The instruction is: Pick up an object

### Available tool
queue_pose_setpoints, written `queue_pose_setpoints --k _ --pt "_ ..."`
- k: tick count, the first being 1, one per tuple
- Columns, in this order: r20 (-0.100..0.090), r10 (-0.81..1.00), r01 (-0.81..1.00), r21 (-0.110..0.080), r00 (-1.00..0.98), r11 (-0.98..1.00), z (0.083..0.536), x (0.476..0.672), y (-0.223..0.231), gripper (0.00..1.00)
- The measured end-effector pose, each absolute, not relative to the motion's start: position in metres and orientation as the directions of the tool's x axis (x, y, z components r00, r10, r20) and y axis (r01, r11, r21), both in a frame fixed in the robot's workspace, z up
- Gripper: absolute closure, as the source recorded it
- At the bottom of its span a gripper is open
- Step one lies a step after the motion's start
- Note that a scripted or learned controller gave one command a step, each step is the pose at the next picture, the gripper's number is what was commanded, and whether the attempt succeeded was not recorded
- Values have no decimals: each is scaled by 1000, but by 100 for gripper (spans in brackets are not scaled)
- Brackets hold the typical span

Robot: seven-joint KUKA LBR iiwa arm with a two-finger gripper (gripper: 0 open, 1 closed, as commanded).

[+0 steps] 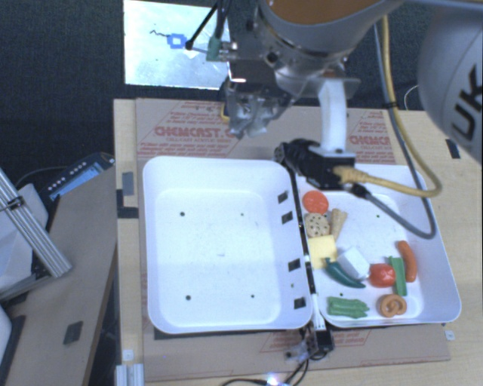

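Nearest you, at the lower right of the frame, the right bin [445, 301] held all the candidates: a green pod [347, 307] and a pretzel [392, 304] at its front edge, then a tomato [382, 274], a sausage [408, 258] and a white wedge [352, 263], with a cheese block [322, 246], a cracker [316, 224] and a red disc [315, 202] stacked up along the divider. You wanted a loner here, I judged: the pretzel or the pod sat apart from the pile, so a straight drop onto either risked fewer neighbours than the crowded middle. The left bin [219, 241] offered nothing to grab.

Farther back, at the top centre, the gripper [249, 113] hung above the cardboard [181, 132] behind the left bin, well apart from every item. Whether its jaws stood wide or narrow, you couldn't tell from this angle. The arm [317, 22] loomed in from the upper right, wrist pointed down, cables trailing over the right bin's back corner. You had a long carry to the lower right ahead.
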State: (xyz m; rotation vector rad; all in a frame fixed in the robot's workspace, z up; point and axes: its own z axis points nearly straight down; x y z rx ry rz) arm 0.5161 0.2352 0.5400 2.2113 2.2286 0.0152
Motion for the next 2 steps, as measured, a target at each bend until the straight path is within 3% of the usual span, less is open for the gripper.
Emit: queue_pose_setpoints --k 1,2 --pt "-6 1000 1000 -14 0 -1 320 490 195 100" --pt "4 1000 1000 10 -5 4 416 518 214 100"
